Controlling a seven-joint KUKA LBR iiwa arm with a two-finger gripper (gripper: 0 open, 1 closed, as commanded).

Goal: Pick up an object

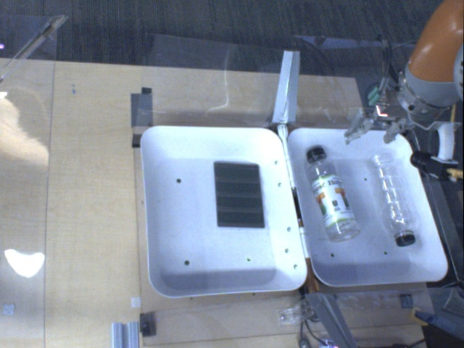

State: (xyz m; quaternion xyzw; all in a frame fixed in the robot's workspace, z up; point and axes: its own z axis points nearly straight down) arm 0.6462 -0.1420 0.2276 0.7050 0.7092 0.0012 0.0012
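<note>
The grey arm with its orange band (437,46) reaches in from the right, its two-finger gripper (378,127) hanging with jaws spread.

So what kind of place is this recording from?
Probably a robotics lab's grasping test bench: two white bins on a wooden bench, a robot gripper above, plastic bottles as test objects.

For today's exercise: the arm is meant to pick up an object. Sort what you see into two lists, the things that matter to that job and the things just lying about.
Belongs to the job:
- gripper, above the right bin's far edge
- labelled bottle, lying in the right bin
- clear bottle, lying beside it
- dark ribbed block in the left bin

Just lying about:
- wooden bench
- metal bar behind the bins
</note>
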